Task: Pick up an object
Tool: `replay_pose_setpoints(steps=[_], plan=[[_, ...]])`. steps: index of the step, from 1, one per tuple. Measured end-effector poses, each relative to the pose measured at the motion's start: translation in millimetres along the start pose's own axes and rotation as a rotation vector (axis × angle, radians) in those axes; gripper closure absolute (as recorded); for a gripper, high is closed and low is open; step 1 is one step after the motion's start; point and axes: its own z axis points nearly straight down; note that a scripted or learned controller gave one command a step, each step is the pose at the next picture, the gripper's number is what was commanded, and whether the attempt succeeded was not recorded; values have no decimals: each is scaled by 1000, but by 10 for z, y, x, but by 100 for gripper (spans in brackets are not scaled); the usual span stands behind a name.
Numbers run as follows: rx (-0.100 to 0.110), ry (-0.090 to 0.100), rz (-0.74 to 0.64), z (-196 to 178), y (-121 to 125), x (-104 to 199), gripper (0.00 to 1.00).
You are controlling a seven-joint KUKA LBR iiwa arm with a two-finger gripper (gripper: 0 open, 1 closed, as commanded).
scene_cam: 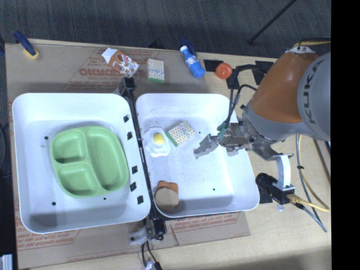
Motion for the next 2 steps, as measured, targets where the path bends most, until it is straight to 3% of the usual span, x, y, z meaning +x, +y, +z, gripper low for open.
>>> replay_pose_setpoints(steps=[1,2], plan=[[1,1,-2,591,-80,628,0],[-1,0,2,538,519,-11,0]])
